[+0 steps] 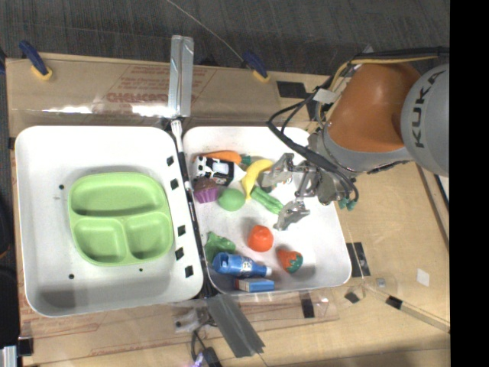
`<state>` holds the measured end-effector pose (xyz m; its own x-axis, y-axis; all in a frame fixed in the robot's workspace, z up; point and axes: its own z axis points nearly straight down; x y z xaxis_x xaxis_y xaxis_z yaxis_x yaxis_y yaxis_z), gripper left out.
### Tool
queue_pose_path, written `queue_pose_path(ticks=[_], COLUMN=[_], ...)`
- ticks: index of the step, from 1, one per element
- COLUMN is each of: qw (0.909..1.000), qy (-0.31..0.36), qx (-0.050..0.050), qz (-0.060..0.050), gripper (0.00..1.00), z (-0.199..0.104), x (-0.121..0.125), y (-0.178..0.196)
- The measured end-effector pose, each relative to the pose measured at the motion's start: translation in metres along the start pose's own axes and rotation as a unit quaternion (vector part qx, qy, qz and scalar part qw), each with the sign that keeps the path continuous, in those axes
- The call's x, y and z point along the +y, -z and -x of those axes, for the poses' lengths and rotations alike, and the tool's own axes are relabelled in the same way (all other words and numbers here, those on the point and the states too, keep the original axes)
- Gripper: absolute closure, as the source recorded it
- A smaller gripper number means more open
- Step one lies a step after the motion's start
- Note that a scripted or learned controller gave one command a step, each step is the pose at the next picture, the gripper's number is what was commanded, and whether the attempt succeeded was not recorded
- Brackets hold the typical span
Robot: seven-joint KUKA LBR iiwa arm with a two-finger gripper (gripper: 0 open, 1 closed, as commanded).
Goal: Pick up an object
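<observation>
The gripper (284, 192) hangs with fingers spread wide and nothing between them, over the right bin (328, 270), likely lining up a grab. The cucumber (265, 199) lies just left; the tomato (260, 238) nearer.

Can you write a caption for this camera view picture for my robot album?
The pincer hangs open over a bin of toy food, next to a green tray.

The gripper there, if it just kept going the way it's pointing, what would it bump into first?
Probably the green vegetable beside the banana. The gripper points down and leftward into the right bin, but its height above the toys is unclear.
</observation>
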<state>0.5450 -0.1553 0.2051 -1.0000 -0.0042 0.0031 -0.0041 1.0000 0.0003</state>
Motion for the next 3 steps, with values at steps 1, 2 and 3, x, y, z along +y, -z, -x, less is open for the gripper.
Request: queue_pose_path(ticks=[1, 2, 3], qw=[0.9999, 1.0000, 1.0000], qy=[0.016, 0.004, 0.008], qx=[0.004, 0.003, 0.002], qz=[0.002, 0.000, 0.001], gripper=[0.00, 0.00, 1.00], z=[0.029, 0.053, 0.055], x=[-0.016, 0.016, 0.019], y=[-0.095, -0.116, -0.107])
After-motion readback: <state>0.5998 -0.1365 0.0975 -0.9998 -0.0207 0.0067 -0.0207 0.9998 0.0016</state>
